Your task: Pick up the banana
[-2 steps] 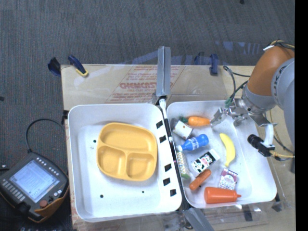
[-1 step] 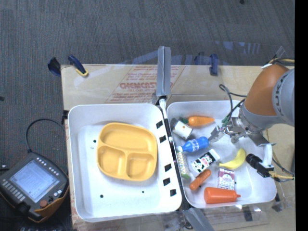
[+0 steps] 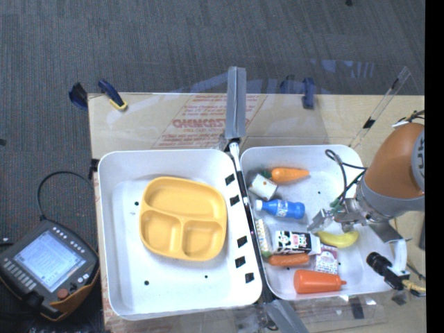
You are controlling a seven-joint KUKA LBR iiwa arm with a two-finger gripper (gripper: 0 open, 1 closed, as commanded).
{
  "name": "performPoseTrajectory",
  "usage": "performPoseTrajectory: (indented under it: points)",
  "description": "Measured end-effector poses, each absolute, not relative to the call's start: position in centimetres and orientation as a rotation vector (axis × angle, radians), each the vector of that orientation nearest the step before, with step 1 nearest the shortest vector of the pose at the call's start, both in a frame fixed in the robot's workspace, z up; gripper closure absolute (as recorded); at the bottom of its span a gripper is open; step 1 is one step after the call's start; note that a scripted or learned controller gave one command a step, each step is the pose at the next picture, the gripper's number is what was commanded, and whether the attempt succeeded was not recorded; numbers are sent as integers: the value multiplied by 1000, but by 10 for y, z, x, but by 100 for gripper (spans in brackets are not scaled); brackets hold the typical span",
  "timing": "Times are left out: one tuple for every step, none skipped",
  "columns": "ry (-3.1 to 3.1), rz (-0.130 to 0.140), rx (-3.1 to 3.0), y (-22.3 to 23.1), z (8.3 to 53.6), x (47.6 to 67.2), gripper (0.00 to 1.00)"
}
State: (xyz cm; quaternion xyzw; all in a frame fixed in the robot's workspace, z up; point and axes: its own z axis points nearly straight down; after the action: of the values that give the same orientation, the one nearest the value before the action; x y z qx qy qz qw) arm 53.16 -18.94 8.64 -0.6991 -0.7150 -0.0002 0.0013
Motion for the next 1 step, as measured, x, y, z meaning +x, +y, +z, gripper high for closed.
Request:
performPoseTrajectory:
  points:
    - [-2240,0,-2195,-190,93,533,100]
